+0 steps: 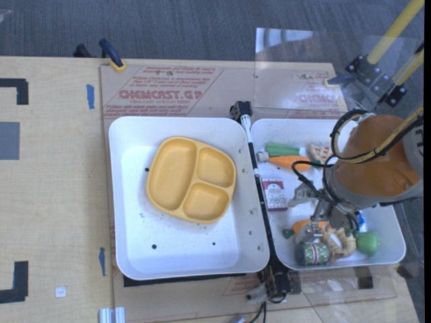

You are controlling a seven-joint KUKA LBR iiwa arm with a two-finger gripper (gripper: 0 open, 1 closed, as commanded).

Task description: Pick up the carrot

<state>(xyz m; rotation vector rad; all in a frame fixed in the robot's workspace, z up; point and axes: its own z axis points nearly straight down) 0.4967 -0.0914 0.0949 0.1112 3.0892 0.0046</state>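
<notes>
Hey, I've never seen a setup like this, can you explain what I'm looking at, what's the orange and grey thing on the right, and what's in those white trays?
One camera looks down at a slant on a bench. The orange and grey thing is a robot arm reaching in from the right; its gripper hangs over the right bin. That bin holds toy food, including a carrot near its top and a small can near its bottom. The left bin holds a yellow divided plate. I cannot tell whether the gripper holds anything.

Red "CHEMCAST GP" print on the brown protective sheet (168, 89) behind the bins.
</notes>
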